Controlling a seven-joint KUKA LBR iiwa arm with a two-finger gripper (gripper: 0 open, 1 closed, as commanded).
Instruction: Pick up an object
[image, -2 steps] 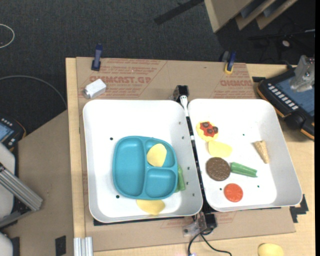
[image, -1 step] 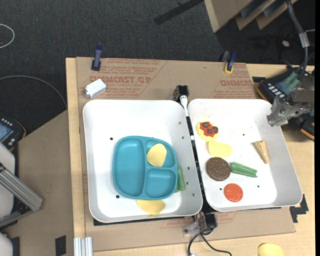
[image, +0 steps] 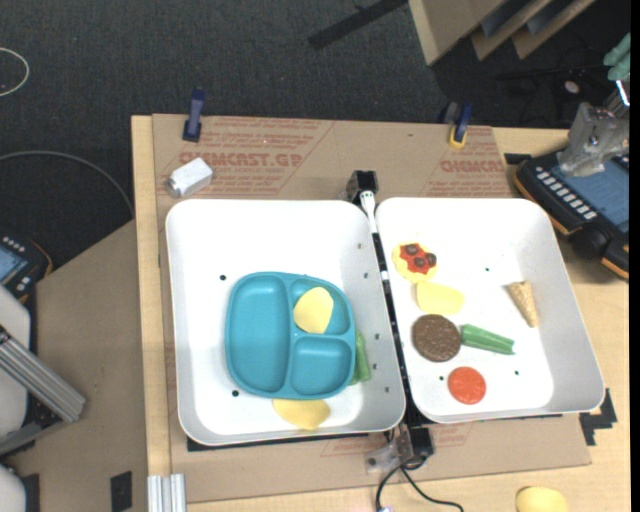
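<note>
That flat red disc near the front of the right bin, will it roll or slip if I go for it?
The flat red disc lies face down, so rolling seems unlikely. It looks thin and low against the white right bin, so fingers may skid it along the smooth floor. Probably light.

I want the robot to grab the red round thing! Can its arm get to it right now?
Probably yes. The red disc lies flat in the right bin, near the front, apart from the brown disc and green piece. Nothing covers it from above.
</note>
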